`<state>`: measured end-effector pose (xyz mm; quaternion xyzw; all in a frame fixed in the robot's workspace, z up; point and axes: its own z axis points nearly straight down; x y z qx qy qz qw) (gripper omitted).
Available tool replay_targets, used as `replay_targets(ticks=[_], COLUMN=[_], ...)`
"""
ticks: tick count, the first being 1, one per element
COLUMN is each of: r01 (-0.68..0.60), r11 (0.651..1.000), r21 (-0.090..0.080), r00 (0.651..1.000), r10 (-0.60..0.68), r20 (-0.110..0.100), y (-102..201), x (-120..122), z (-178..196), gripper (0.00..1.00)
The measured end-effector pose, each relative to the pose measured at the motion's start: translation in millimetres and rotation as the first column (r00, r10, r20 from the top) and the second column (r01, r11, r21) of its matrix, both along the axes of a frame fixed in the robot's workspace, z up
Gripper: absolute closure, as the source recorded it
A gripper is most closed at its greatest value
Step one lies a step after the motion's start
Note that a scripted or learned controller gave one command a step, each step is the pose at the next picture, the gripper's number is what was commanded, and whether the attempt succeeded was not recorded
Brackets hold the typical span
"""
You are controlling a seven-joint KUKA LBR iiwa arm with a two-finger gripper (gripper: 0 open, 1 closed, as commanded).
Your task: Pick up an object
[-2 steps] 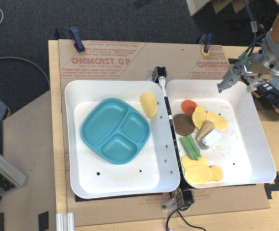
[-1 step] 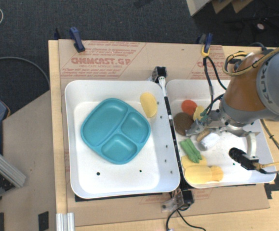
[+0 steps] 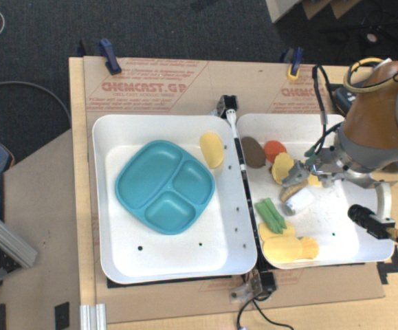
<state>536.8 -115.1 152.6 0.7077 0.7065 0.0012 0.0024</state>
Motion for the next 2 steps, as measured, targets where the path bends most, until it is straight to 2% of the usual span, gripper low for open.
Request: replay_targets(ticks=[1, 2], r01=[-0.004, -0.001], r11=[1.0, 1.0], r21=[0.003, 0.001], r00=[1.0, 1.0], r10=[0.004, 0.001], r20=[-0.01, -0.004], y=[18, 16], x=[29, 30], z=[-72, -57], gripper=[0.0, 1.0])
